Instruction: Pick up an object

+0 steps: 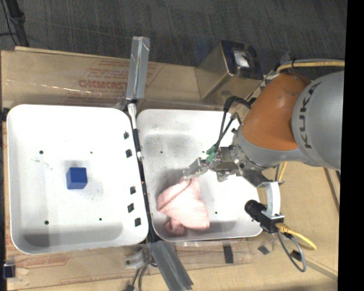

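The tool (196, 170) hangs low in the right bin (171, 126), its tips at the upper edge of the pink cloth (183, 204); whether it is closed on a fold I cannot tell. The cloth looks light, soft and floppy (it should drape, not slip), so a raised wrinkle is the place to pinch. It lies crumpled, pale pink, toward the bin's front.

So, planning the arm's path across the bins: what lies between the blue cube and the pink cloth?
In the camera view, between the blue cube and the pink cloth lie bare white floor of the left bin and the bins' adjoining walls with black clips.
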Controlling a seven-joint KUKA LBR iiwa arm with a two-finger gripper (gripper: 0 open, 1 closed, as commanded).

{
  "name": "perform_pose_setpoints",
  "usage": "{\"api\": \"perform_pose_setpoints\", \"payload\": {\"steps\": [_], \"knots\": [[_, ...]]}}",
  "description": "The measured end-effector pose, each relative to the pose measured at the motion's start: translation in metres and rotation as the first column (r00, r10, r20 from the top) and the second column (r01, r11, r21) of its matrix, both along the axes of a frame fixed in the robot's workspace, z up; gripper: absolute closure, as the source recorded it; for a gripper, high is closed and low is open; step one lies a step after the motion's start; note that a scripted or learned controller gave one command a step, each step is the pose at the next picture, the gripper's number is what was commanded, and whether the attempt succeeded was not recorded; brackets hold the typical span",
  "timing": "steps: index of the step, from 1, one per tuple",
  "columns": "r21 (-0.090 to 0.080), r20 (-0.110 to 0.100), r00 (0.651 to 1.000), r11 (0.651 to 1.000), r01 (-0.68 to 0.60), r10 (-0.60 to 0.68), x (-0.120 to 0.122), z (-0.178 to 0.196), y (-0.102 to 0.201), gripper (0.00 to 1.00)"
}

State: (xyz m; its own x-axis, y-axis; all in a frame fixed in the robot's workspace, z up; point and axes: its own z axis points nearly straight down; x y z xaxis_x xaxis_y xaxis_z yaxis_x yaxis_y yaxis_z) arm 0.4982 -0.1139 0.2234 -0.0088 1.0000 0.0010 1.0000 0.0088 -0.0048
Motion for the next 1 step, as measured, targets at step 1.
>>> {"api": "perform_pose_setpoints", "payload": {"steps": [1], "knots": [[0.0, 0.0, 1.0, 1.0, 0.0, 0.0, 0.0, 0.0, 0.0, 0.0]]}}
